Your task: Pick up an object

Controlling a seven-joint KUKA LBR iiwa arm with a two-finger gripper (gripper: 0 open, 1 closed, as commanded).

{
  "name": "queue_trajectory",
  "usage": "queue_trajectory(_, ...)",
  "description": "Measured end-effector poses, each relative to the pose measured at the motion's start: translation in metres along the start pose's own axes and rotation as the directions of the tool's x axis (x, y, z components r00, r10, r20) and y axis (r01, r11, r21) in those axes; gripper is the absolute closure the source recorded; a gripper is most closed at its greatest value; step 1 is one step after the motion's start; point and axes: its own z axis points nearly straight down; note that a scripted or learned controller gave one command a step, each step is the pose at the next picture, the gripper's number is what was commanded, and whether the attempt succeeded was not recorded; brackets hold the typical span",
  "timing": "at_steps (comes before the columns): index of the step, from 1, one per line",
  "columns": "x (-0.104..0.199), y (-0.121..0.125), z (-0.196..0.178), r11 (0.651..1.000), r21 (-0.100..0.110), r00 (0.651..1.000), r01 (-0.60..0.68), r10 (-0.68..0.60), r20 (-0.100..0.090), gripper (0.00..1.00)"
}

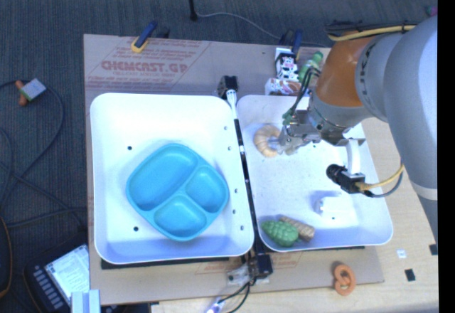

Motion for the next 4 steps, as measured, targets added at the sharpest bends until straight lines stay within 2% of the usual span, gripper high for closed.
queue_trajectory(1, 0.037, -0.081, -0.061, 1.000, -0.001, 1.000, -0.001, 0.001, -0.001, 1.00)
queue_trajectory(2, 0.038, -0.076, -0.077, 1.000, -0.002, 1.000, -0.002, 0.002, -0.001, 1.00)
queue_trajectory(3, 0.060, -0.119, -0.094, 1.000, 0.000, 1.000, -0.001, 0.001, -0.001, 1.00)
queue_trajectory(4, 0.091, -0.118, -0.126, 1.000, -0.003, 1.000, 0.000, 0.000, 0.000, 1.00)
